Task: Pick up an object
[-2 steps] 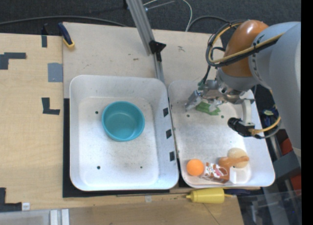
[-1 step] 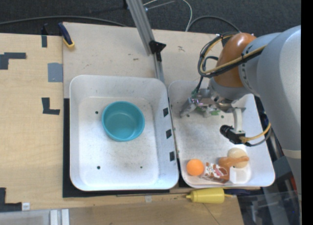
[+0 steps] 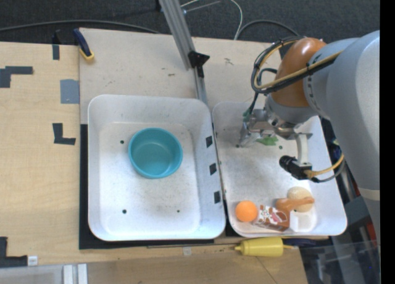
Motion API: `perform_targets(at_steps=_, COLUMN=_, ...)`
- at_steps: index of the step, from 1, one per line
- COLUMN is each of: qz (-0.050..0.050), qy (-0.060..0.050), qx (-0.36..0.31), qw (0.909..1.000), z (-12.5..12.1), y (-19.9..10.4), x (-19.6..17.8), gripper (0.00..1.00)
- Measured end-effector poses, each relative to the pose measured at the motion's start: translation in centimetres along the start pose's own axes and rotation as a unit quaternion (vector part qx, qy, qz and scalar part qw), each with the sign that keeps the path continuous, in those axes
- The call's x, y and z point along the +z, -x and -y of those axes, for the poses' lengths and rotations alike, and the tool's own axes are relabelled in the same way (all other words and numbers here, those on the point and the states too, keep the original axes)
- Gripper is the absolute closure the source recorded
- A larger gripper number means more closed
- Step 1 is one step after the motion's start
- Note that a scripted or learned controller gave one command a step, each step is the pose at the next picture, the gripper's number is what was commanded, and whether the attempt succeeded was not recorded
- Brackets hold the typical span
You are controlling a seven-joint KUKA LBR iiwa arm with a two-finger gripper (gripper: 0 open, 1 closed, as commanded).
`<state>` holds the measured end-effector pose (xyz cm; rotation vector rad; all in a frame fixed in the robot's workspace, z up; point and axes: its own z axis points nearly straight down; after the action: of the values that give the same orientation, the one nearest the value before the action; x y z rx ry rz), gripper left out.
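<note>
The bench carries two white bins side by side. The left bin holds a teal bowl at about ten o'clock of its floor. The right bin holds the likely targets, clustered at its five o'clock corner: an orange ball, just beside it a red-and-white packet, then a tan rounded item and a white block, the last two touching or nearly so. A yellow bottle lies outside the bins on the bench at six o'clock.

The arm reaches in from three o'clock, and the claw sits low at the right bin's twelve o'clock end. A small green item lies just beside it. Whether the claw is released or clenched cannot be told, and nothing is visibly gripped.

Judgement: the step in hand is selecting and closing on one object. The green item is nearest. To do this well, the claw should centre squarely over it and descend straight. The ball stands slightly apart from its neighbours and is the cleaner alternative, though it may roll. The crowded corner risks nudging neighbours.
</note>
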<state>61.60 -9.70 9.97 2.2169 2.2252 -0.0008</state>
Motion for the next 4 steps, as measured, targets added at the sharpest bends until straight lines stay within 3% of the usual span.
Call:
perform_targets(at_steps=2, qz=0.0, qy=0.002, qx=0.001, qw=1.0, z=1.0, y=0.8, x=-11.0, gripper=1.0)
perform_targets(at_steps=3, qz=0.0, qy=0.002, qx=0.001, qw=1.0, z=-0.1, y=0.9, x=-16.6, gripper=1.0)
perform_targets(at_steps=4, qz=0.0, qy=0.0, qx=0.001, qw=1.0, z=-0.2, y=0.8, x=-18.4, gripper=1.0)
